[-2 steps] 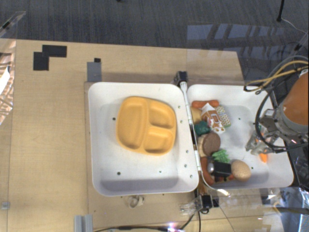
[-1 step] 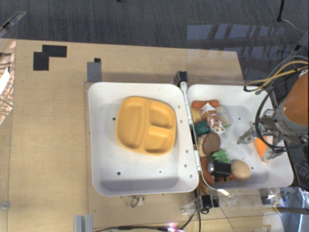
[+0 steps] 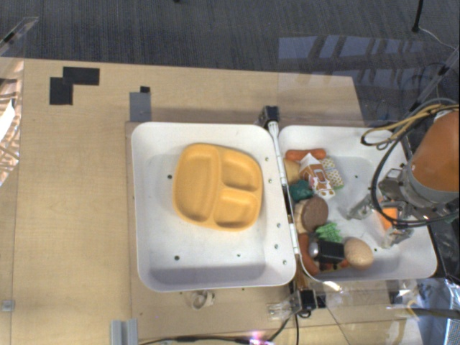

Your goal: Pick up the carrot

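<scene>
My gripper [image 3: 375, 225] is low over the right part of the right bin [image 3: 424, 264]. Its two grey fingers [image 3: 359, 208] stand spread apart, open. A small bright orange piece, seemingly the carrot [image 3: 387, 218], lies between them on the bin floor, mostly hidden by the wrist. I cannot tell whether either finger touches it. The orange band of the arm [image 3: 440, 157] sits just above and to the right.
The right bin's left side holds a pile: a reddish sausage-like item [image 3: 305, 154], a patterned box [image 3: 323, 177], a brown disc [image 3: 313, 213], green pieces [image 3: 328, 231], a black block [image 3: 330, 251] and a tan egg shape [image 3: 358, 252]. A yellow divided tray [image 3: 215, 185] lies in the left bin [image 3: 158, 264].
</scene>
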Motion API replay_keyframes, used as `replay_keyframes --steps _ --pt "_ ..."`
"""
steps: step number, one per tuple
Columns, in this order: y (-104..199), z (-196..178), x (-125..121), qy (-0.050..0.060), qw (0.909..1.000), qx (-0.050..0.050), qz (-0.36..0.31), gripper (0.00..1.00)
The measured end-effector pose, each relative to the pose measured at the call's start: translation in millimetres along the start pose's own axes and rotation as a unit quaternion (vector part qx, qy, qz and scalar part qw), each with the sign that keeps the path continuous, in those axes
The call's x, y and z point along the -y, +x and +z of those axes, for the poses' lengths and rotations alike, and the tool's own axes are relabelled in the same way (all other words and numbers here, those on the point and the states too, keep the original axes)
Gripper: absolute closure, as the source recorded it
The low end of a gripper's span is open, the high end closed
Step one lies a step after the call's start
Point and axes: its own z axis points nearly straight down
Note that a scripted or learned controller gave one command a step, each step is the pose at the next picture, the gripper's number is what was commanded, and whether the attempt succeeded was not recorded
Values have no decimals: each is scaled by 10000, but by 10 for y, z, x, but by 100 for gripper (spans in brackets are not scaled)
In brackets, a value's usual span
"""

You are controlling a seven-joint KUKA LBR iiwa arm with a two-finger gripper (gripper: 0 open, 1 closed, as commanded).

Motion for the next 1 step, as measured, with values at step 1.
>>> replay_keyframes --steps 1 --pt "192 -7 -204 23 9957 6 -924 0"
